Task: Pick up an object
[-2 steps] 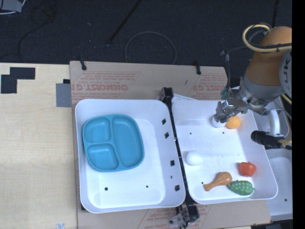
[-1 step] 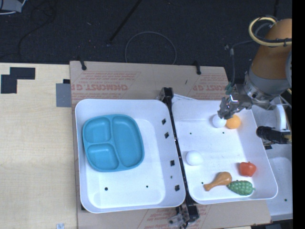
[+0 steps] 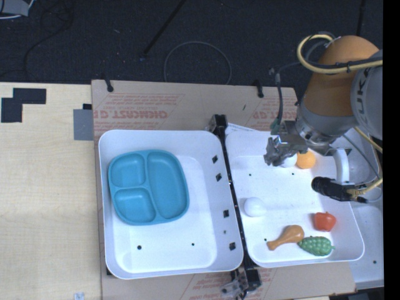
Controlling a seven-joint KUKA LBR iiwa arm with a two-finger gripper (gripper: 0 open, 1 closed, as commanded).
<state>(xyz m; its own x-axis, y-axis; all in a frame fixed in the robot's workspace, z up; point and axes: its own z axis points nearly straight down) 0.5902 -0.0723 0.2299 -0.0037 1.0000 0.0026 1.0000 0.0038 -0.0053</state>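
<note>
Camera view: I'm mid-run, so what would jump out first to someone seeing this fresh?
Most likely the blue divided plate, alone in the left bin. Next, the grey and orange arm reaching in from the right, its gripper low over the far part of the right bin, beside an orange ball. Toy food lies along that bin's near side: a drumstick, a green vegetable and a red piece.

Even overhead light, soft shadows, mild glare on white bins (image 3: pixel 206 255).
</note>
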